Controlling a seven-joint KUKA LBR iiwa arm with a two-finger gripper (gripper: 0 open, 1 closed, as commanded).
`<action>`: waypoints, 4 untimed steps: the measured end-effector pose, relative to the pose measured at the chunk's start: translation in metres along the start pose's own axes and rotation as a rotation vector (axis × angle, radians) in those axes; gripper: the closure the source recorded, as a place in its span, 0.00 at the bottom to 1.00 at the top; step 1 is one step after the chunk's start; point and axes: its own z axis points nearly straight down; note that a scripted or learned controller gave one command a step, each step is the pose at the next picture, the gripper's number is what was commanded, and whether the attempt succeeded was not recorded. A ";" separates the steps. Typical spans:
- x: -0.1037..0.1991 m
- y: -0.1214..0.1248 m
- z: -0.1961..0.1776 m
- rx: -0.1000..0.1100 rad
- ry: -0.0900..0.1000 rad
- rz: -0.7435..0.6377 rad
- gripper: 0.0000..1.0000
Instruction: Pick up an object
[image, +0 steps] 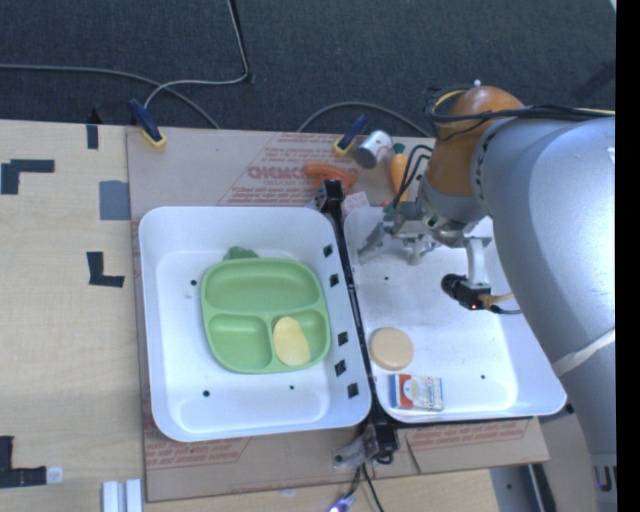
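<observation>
Hovering near right bin's (520, 395) far rim, end effector (400, 240), finger state unclear; round biscuit (391, 349) beside divider.

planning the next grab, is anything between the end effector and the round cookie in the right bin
Nothing visible. The end effector hangs over the far end of the right bin, and only bare bin floor lies between it and the cookie.
</observation>
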 end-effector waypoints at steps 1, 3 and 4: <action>-0.005 0.001 0.001 -0.002 0.000 -0.001 0.00; 0.002 0.001 0.001 -0.003 0.001 -0.001 0.00; 0.002 0.001 0.001 -0.003 -0.001 0.000 0.00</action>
